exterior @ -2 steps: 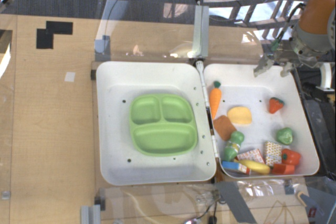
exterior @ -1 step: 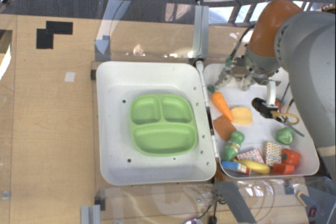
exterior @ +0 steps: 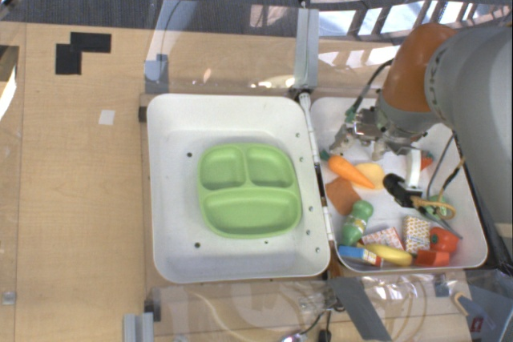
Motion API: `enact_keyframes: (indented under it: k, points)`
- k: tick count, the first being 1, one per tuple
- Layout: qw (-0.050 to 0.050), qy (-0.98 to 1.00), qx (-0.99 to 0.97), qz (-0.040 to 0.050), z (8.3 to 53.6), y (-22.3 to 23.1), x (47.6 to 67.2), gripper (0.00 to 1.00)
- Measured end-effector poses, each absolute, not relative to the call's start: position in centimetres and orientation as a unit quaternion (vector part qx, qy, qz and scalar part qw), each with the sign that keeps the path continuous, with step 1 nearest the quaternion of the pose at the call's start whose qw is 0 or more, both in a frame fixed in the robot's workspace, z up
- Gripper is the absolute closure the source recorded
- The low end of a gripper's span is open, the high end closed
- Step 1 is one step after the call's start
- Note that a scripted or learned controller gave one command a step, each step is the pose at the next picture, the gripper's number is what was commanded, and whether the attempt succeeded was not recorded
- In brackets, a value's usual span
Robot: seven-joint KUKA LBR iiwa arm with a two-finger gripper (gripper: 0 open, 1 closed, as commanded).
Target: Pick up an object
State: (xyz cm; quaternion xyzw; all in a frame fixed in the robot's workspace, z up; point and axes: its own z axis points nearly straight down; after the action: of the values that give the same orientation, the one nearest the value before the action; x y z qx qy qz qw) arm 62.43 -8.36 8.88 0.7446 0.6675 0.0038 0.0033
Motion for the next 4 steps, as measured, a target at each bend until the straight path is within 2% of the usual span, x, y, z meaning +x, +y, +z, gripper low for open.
enact_keyframes:
  k: [1,2,3,4]
  points:
    - [0.002,0.621,0.783,0.0023,12.6,-9.8,60.5,0.00]
    - [0.005,0.662,0.750,0.0045,9.0,-10.0,58.3,0.00]
    - [0.009,0.663,0.748,0.0103,10.5,-9.7,58.8,1.00]
    - [0.009,0.663,0.748,0.0102,10.5,-9.7,58.8,0.00]
